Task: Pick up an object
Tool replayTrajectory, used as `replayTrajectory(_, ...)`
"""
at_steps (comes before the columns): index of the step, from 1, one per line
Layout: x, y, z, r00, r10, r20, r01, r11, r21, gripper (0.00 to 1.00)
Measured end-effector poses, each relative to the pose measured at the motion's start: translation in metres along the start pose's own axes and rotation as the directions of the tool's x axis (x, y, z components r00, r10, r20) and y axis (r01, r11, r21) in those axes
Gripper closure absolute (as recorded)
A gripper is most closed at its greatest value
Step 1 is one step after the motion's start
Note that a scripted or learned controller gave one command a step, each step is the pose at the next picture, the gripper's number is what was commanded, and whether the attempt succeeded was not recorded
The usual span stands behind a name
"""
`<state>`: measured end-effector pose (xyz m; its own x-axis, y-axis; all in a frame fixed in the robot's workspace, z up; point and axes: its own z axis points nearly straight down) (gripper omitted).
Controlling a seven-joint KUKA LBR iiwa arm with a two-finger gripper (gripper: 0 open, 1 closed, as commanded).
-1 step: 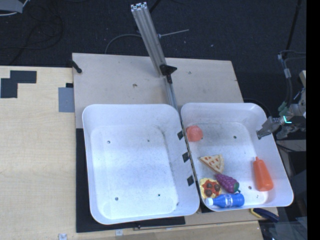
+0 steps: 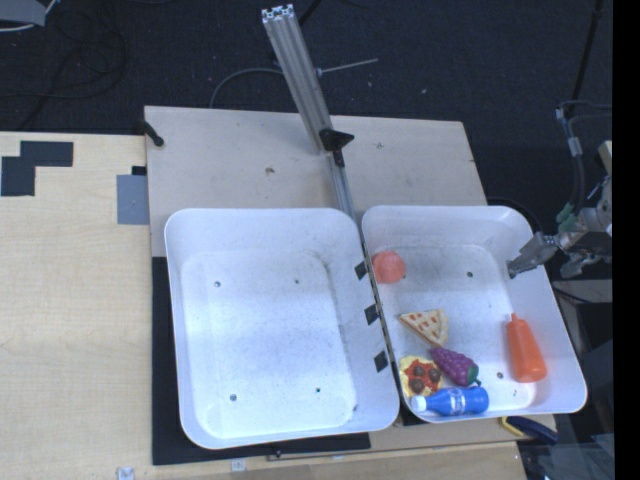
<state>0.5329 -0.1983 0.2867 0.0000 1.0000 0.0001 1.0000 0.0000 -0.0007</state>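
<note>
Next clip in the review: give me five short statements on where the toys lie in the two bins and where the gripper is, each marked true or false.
1. The orange bottle lies in the right bin. True.
2. The blue bottle lies in the left bin. False: it lies at the near edge of the right bin.
3. The gripper is over the right bin's right rim. True.
4. The red ball lies next to the orange bottle. False: it lies across the bin, near the wall shared with the left bin.
5. The purple grapes lie between the pizza slice and the blue bottle. True.
</note>
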Motion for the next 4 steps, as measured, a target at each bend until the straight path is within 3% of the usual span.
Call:
replayTrajectory(3, 0.007, -0.003, 0.168, 1.0, -0.001, -0.002, 0.001, 1.0, 0.005, 0.0)
replayTrajectory(4, 0.006, -0.002, 0.155, 1.0, 0.001, 0.0, -0.001, 1.0, 0.0, 1.0)
